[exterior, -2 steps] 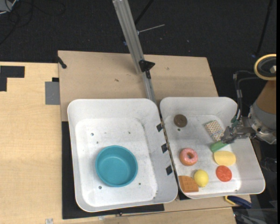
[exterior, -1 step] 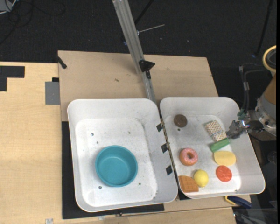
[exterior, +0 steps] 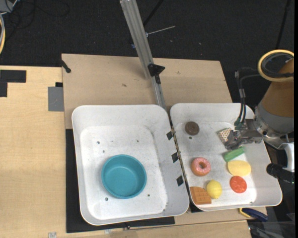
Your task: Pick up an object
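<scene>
Gripper [exterior: 232,139] state cannot be told in the camera view; it is seen low in the right bin [exterior: 268,198], near the far right wall, just above the green object [exterior: 234,154] and beside a small patterned piece [exterior: 224,133]. No object is judged lifted, so the approach step is taken to be in hand. A descent onto one item and a firm closure are called for next. Nearby lie the yellow object [exterior: 239,168], red ball [exterior: 238,184] and pink doughnut [exterior: 200,166]. The left bin [exterior: 89,119] holds a teal bowl [exterior: 123,176]. No legible writing is found.
</scene>
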Action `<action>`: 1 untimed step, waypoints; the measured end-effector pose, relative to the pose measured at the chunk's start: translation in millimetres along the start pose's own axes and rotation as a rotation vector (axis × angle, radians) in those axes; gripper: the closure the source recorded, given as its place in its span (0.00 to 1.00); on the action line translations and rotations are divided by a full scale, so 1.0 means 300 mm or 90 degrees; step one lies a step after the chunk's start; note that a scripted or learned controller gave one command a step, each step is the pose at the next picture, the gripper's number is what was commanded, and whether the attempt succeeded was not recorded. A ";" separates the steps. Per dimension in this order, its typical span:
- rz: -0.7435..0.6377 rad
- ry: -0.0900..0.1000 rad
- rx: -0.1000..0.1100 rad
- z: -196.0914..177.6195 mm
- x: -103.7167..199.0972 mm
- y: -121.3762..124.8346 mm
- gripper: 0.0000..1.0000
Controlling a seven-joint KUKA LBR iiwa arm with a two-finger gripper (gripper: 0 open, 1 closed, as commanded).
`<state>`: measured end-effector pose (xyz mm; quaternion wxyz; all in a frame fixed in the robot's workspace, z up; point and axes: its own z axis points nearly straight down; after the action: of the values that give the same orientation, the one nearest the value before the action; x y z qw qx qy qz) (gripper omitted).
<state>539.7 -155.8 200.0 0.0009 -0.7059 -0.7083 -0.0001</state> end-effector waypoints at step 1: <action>0.000 0.000 0.000 0.004 0.198 -0.004 1.00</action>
<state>538.3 -96.4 198.9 0.0008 -0.7056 -0.7086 -0.0002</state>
